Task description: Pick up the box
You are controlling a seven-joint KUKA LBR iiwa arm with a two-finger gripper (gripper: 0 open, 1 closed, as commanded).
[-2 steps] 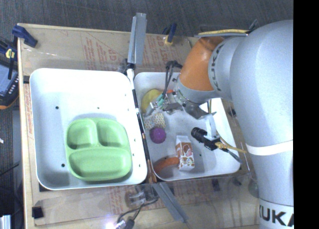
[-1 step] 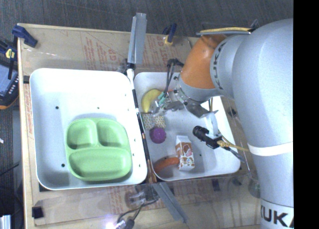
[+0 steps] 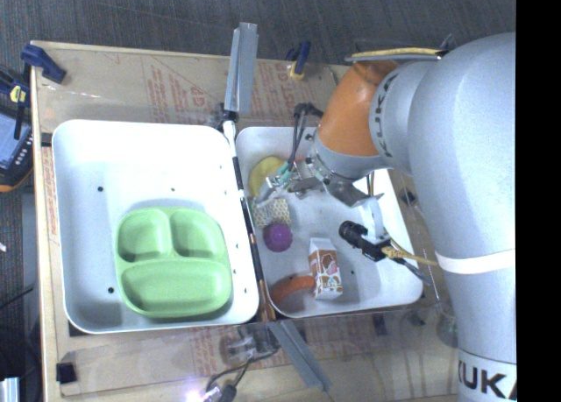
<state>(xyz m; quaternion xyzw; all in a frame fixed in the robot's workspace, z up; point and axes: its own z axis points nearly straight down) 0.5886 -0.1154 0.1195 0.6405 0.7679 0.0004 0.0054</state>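
The box (image 3: 325, 271) is a small white carton with orange-brown print. It lies in the right bin (image 3: 386, 291) near the front wall. My gripper (image 3: 282, 184) hangs over the bin's back left part, above and to the left of the box, a good gap away. Nothing of the box is touched by the gripper. Just below the gripper sits a pale checkered object (image 3: 273, 210).
A yellow object (image 3: 266, 171) lies at the right bin's back left. A purple ball (image 3: 278, 236) sits left of the box and an orange-brown item (image 3: 292, 287) at the front left. The left bin (image 3: 79, 164) holds a green divided tray (image 3: 173, 262).
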